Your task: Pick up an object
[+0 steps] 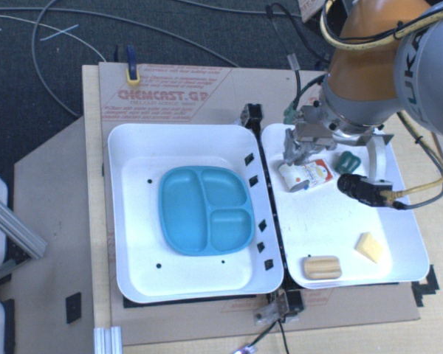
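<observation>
My gripper hangs over the back left part of the right bin. Directly beneath it lies a small white container with a red and orange label, on its side. The gripper's tip overlaps the container's upper end, and I cannot tell whether it touches it. A small dark green object sits just right of the container. A tan block lies near the front edge of the bin, and a pale yellow wedge rests to its right.
The left bin holds a blue divided plate in its middle. A black divider with clips runs between the two bins. The grey and orange arm looms over the right bin's back.
</observation>
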Tool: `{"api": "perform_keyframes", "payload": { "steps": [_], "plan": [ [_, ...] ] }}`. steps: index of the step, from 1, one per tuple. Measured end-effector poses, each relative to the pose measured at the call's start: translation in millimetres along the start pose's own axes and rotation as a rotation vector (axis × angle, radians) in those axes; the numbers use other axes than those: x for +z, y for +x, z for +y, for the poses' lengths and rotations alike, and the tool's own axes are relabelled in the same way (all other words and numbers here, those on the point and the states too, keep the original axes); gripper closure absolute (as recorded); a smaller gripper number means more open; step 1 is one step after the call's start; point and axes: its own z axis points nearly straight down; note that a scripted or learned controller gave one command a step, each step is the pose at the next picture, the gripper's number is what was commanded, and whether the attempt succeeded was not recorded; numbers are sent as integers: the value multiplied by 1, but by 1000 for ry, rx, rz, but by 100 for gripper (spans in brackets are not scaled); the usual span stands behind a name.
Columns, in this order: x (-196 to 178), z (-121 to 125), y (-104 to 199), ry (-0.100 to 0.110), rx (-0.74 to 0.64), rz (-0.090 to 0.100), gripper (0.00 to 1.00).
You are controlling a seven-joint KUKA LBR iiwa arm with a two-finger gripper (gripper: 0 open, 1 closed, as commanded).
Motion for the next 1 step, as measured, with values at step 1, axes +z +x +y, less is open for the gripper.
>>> {"api": "perform_keyframes", "payload": {
  "steps": [1],
  "plan": [
    [2,21,47,0,1,0,100]
  ]
}}
